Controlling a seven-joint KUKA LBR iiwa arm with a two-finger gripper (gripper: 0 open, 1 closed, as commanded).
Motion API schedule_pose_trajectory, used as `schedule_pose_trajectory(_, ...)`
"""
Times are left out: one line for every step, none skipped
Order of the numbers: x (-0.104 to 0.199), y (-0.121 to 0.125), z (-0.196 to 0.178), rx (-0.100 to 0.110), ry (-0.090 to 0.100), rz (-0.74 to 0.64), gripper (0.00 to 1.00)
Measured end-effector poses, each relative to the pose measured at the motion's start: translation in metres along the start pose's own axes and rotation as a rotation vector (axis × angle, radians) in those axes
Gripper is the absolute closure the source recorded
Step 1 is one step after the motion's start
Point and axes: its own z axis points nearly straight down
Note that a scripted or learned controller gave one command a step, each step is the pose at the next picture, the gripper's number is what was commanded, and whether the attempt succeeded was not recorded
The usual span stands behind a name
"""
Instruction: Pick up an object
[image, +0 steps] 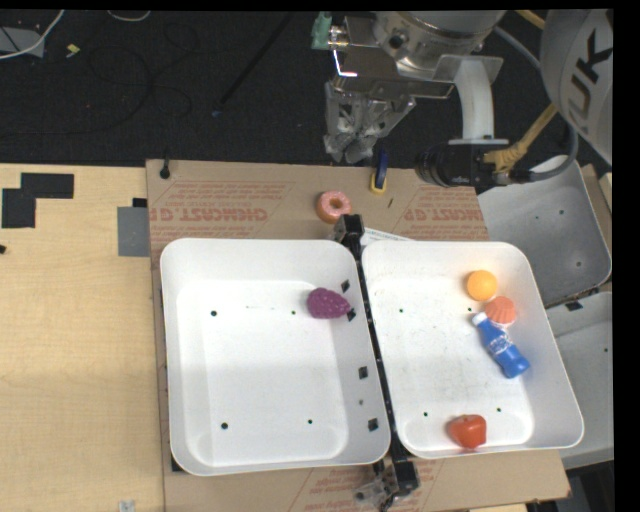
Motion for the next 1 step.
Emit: schedule_pose_trajectory(0.0224, -0.0391, 0.0023, 0.006, 0.000, -0.004, 1.00)
